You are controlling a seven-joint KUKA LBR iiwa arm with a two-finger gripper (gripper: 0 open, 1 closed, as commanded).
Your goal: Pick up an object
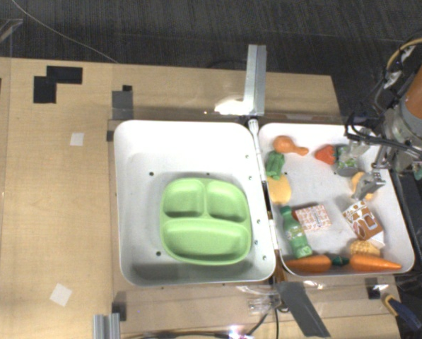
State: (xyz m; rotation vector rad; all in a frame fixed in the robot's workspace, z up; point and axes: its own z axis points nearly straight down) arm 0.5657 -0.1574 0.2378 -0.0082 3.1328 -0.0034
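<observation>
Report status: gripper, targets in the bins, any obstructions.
Two-finger gripper low in right white bin, nothing seen between fingers. Toy food crowds it: orange carrot, brown-and-white packet. Green divided plate alone in left white bin.

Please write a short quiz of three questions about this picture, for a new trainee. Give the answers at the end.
1. True or false: the green divided plate lies in the left bin.
2. Which things lie along the near wall of the right bin? A) two toy carrots B) a chicken drumstick C) a red toy
3. Fill in: the gripper hangs over the ____ bin.

Key
1. True.
2. A: one toy carrot and a second toy carrot lie there. The toy drumstick and the red toy lie near the far wall.
3. Right.
</observation>
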